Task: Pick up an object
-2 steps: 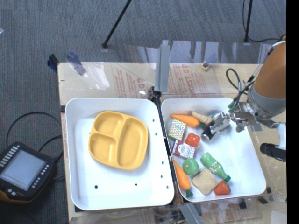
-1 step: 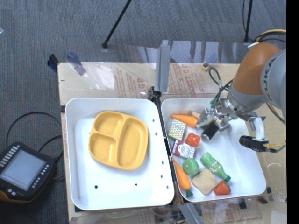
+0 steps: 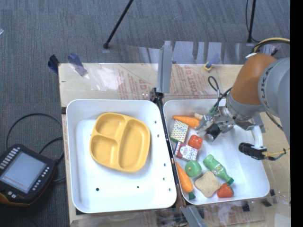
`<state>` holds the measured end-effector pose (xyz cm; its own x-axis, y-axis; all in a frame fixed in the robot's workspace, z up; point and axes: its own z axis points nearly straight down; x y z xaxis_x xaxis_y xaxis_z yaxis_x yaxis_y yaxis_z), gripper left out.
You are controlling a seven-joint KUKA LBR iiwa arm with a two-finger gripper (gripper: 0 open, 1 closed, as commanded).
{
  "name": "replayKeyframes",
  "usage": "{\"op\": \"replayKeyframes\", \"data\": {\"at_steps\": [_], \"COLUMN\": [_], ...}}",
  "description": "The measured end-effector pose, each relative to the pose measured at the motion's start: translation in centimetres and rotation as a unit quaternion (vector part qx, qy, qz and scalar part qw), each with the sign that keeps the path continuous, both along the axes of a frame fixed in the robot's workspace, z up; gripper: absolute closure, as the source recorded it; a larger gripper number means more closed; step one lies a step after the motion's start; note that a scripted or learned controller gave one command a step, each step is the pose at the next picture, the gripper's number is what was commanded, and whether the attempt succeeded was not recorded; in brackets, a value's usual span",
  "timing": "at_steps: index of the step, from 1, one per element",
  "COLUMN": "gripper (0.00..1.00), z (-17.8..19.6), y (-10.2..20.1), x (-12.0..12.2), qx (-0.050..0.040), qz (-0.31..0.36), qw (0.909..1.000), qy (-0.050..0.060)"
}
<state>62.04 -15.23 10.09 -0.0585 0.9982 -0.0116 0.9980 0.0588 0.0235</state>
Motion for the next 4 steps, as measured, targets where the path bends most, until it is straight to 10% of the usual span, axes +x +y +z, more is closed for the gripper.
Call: {"op": "replayKeyframes", "data": {"at_steps": [1, 2, 3, 4], "gripper": [1.0, 1.0, 0.0, 0.0], "z": [1.3, 11.7, 11.0, 16.4], "y": [-0.1, 3.0, 3.0, 0.5], "x": [0.2, 2.0, 1.7, 2.5], "qx": [0.0004, 0.0042, 0.0048, 0.0042], "qz": [-0.001, 0.035, 0.035, 0.024], "qw": [1.0, 0.9994, 0.9993, 0.9997], "qy": [-0.003, 0.006, 0.013, 0.009]}}
